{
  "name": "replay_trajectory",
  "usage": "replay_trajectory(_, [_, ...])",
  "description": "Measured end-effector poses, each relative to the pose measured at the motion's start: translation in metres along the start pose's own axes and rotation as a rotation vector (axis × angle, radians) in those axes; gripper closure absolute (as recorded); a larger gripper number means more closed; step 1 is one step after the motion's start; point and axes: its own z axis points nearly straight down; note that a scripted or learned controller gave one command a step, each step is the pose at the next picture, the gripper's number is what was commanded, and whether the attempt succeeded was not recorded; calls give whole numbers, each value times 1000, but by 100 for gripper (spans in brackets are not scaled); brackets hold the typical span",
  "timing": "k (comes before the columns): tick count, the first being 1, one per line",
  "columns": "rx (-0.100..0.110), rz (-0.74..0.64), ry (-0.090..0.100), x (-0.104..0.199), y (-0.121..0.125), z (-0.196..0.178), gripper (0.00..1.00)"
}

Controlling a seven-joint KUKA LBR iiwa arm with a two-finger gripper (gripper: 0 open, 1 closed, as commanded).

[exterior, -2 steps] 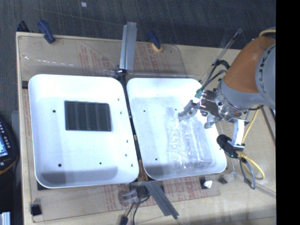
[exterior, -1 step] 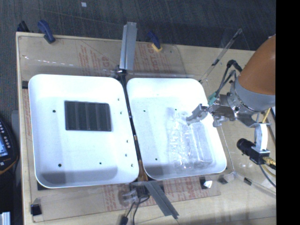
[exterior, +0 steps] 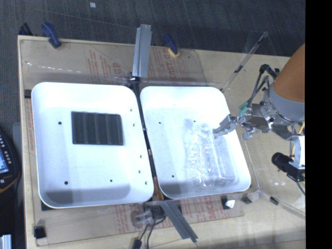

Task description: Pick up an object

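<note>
While the arm [exterior: 290,95] reaches in from the right side of the bench [exterior: 207,66], its gripper [exterior: 224,127] sits at the right rim of the right bin [exterior: 171,139], just above the upper end of a clear plastic bottle [exterior: 207,157]. Whether the gripper is parted or closed cannot be told from this view, and nothing can be seen clamped in it. The right bin is a shallow white tray with rounded corners; the bottle is the one item in it. The bottle lies on its side in the right half of that bin, running lengthwise from near the gripper down toward the bin's lower right corner, and its transparent body shows as pale glints against the white floor. The left bin [exterior: 52,139] stands beside the right bin, the two rims touching along the centre line. On its floor lies a dark rectangular panel [exterior: 97,128] with vertical ribs, placed flat in the upper middle part, apart from all four walls. Small dark holes dot the floors of both bins. A grey metal bar [exterior: 141,51] stands at the upper end of the seam between the bins, and a second bar [exterior: 179,223] lies at its lower end. Two blue clamps [exterior: 51,34] hold the upper edge of the bench.
</note>
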Motion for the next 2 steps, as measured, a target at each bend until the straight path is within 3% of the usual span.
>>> replay_trajectory(1, [0,168,-2,-2,-8,-8,0])
replay_trajectory(2, [5,76,2,4,-8,-6,0])
